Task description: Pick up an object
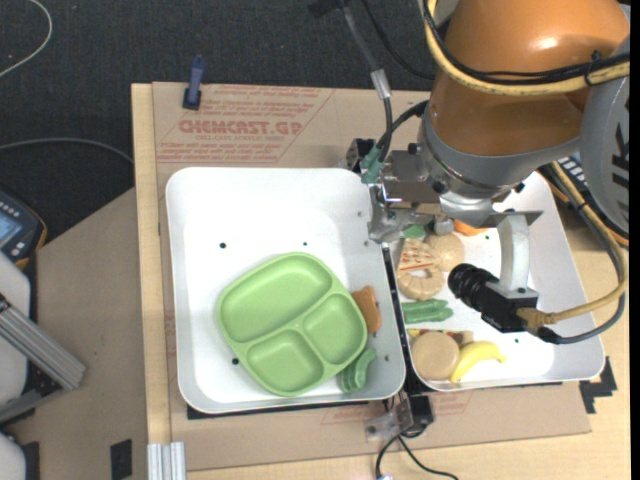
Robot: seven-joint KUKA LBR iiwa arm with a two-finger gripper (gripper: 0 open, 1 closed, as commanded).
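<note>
- The gripper (pixel 396 220) is hanging over the 10 o'clock corner of the right bin (pixel 565 298), close against the wall it is sharing with the left bin (pixel 200 228). The wrist is covering its tips, so I cannot tell whether it is spread or pressed together.
- The likeliest pick is lying just at the gripper's 5 o'clock: a striped piece (pixel 415 259), touching a tan round (pixel 420 284) at its 6 o'clock.
- To do this well, I judge, the arm should be coming straight down, staying off the shared wall at 9 o'clock, and closing across the piece's narrow side. The pieces are crowding each other, so catching two at once, or nudging one aside, is looking like the main risk.
- The toys are looking like smooth, hard moulded plastic, likely to slip under a shallow pinch.
- Toward 6 o'clock in the right bin, a green pod (pixel 427 312) is lying long and thin, a disc (pixel 434 353) is lying flat and tan, and a banana (pixel 480 356) is curving, yellow and glossy, just beside the disc at its 3 o'clock.
- In the left bin a tray (pixel 292 323) is sitting toward 5 o'clock: pale green, rounded, three compartments. A brown piece (pixel 368 308) is resting at its 3 o'clock and a green piece (pixel 358 371) at its 5 o'clock.
</note>
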